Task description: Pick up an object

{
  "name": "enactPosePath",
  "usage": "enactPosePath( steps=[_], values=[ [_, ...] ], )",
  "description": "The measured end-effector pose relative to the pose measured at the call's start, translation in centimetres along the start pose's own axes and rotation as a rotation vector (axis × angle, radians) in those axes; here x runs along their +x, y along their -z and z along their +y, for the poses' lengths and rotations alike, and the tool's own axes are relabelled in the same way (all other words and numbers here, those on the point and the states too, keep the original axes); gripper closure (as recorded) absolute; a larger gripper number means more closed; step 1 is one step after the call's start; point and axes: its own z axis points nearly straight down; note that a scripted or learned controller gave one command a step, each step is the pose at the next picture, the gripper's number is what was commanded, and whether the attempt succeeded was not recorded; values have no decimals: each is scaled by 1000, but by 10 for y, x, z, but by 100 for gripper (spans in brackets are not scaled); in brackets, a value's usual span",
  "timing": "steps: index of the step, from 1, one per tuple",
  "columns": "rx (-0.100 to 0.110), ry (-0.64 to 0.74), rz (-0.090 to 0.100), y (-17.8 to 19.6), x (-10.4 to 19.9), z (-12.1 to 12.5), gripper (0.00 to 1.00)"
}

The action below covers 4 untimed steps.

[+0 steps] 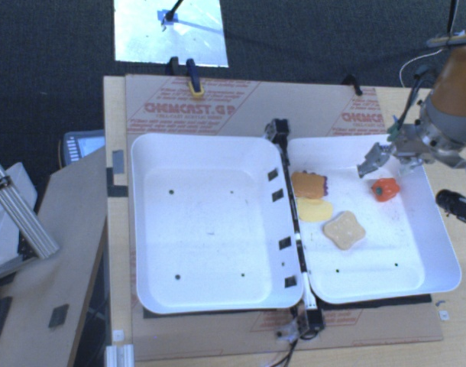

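Grey arm with an orange band, at the right edge of the frame.

The arm (453, 105) shows a broad orange-brown band above a pale grey, rounded wrist section. Below it sits a grey metal gripper (380, 159) with angular, light-coloured parts. Thin pale cables loop beside the band, and a dark cable runs up along the upper right of the frame.

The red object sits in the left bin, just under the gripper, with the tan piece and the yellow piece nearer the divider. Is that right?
Not quite. The red object lies in the right bin, not the left, as the camera view shows. The rest holds: it sits just under the gripper, while the tan piece and the yellow piece lie nearer the divider.
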Motion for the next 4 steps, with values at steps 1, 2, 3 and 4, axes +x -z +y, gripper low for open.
enactPosePath(
  steps=[1, 2, 3, 4],
  values=[
    [-3, 3, 0, 11, 0, 1, 100],
    [-19, 10, 0, 183, 79, -3, 100],
    [2, 10, 2, 126, 158, 38, 100],
    [5, -10, 0, 119, 83, -69, 100]
  ],
)
